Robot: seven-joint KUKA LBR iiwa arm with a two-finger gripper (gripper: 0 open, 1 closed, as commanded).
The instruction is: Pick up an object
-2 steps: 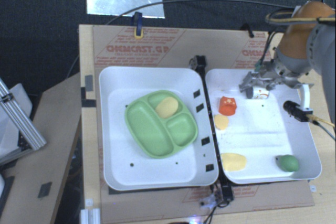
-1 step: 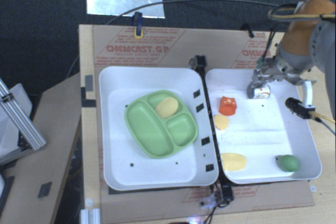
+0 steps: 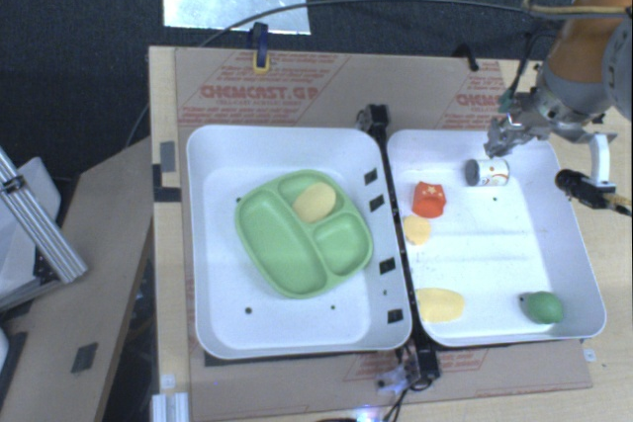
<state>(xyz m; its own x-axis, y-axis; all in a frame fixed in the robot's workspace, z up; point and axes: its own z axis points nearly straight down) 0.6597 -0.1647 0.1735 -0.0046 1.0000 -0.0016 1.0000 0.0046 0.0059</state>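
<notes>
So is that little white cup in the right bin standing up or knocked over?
Knocked over. The white cup lies on its side on the right bin floor, its dark round end facing left.

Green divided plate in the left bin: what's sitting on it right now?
One yellow, lemon-like object lies in the green divided plate's upper compartment. The plate hides whatever is beneath it.

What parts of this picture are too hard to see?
- Gripper, camera view: too small and blurred to read.
- Arm: cut off by the right edge.
- Small white cylinder: its label is too tiny to read.
- Yellow item in the green tray: too blurry to name.
</notes>
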